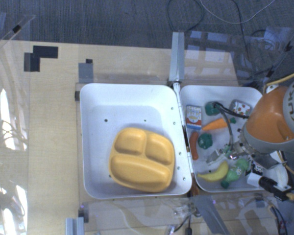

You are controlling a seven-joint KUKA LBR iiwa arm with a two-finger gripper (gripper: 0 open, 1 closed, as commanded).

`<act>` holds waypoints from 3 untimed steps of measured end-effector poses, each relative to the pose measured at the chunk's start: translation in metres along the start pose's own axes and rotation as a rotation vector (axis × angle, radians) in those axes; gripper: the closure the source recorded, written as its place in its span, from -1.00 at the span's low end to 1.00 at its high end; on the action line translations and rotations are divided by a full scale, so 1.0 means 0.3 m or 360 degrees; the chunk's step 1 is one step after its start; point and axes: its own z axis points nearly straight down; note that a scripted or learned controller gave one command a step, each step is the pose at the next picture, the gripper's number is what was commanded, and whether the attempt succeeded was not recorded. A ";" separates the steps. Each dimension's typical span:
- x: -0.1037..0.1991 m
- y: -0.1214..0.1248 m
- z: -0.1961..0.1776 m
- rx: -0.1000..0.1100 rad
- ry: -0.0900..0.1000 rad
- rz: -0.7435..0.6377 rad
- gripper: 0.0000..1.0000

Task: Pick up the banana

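Camera view from above the wooden bench (49, 146): two shallow white plastic bins lie side by side. The left bin (95, 106) holds a yellow three-compartment plastic tray (142, 159). The right bin (250, 94) holds the small yellow toy banana (215, 172), lying near the bin's front wall, its curve opening upward and its long axis running left-low to right-high. Just beside its right end sits a green toy vegetable (236, 170); a red-orange sausage-shaped toy (193, 146) and a dark green round toy (205, 141) lie to its upper left, an orange toy carrot (214, 125) farther back. The grey arm with its orange band (269, 119) reaches in from the right; the two-finger gripper (229, 151) hangs just above and behind the banana's right end. Whether the fingers are apart or together cannot be told; nothing is seen between them. Judged step: approach before grasp. A good grasp would centre over the banana's middle, close across its narrow width, and keep clear of the green toy.
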 end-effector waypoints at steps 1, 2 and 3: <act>0.002 0.010 -0.032 -0.0005 0.0003 -0.0005 1.00; 0.003 0.009 -0.032 -0.0004 0.0003 -0.0005 -1.00; -0.028 -0.008 -0.001 -0.0001 0.0012 -0.0238 -1.00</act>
